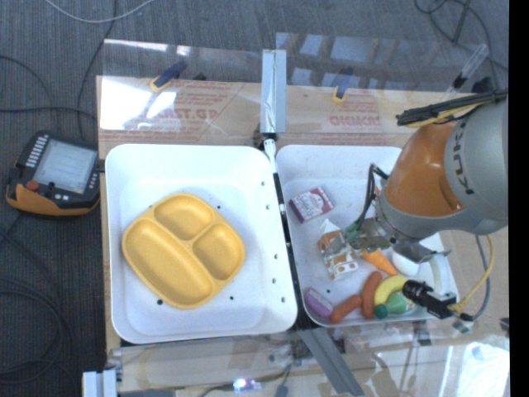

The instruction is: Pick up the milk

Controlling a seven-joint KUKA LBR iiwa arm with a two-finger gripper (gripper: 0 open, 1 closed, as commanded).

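Two white bins are seen side by side on the bench. In the left bin [116, 304] a yellow divided plate [183, 248] is laid, tilted on the diagonal, its three compartments bare. The right bin [331, 157] is crowded, and the arm [438, 180] is brought in over it from the right, its orange band bulking above the wrist and covering much of the bin's right half.

The gripper [361, 236] is seen low over the middle of the right bin, just beside the small orange-and-white carton [337, 253] (taken here to be the milk), which is lying in the bin's centre, slightly tilted. The gripper's tip appears at the carton's upper right edge; whether contact is made cannot be told, and whether the carton is grasped cannot be told either, since the wrist hides that part.

Up and to the left of the milk, well clear of it, a small red-and-white packet [311, 203] is laid flat. Toward the near edge a cluster of toy food is gathered: a carrot [380, 262] just right of the milk, a banana [392, 287], a red sausage-like piece [349, 306], a green piece [395, 304], and a purple piece [317, 304] at the near left corner.

Outside the bins, on the floor at the left, a teach pendant [54, 174] is resting.
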